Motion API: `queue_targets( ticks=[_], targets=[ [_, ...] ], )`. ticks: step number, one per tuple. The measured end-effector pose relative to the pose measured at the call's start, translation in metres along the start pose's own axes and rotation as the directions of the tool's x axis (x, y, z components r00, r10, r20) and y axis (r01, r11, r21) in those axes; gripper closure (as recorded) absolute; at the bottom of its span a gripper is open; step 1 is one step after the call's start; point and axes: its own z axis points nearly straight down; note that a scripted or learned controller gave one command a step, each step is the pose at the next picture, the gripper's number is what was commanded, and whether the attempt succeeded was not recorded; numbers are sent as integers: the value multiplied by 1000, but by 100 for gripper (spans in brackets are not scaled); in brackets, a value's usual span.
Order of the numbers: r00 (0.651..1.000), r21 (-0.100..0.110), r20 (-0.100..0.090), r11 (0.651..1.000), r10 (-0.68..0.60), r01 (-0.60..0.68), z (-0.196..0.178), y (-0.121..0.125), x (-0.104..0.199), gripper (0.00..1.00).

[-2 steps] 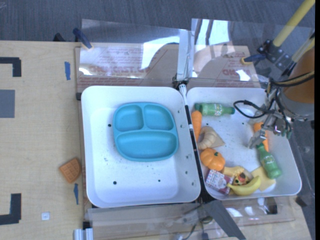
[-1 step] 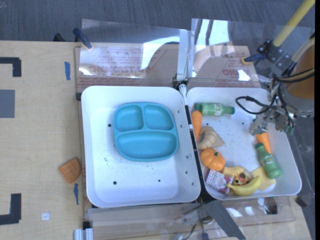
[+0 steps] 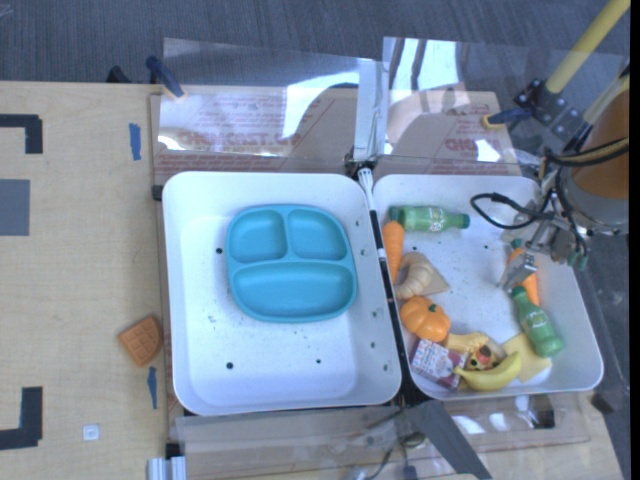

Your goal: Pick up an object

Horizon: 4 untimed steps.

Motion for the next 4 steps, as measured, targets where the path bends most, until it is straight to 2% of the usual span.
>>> queue_targets(
  ticks=[1,2,3,4],
  targets=[
    [1000,1,-11,1000,15,-15,13,2,11,0],
    [997,1,-11,997,82,-82,13,7,28,0],
    [997,-1,3,997,81,-81,-1,7,23,100],
    [989,-1,-7,989,-150,150,10,-37,91,100]
  ],
)
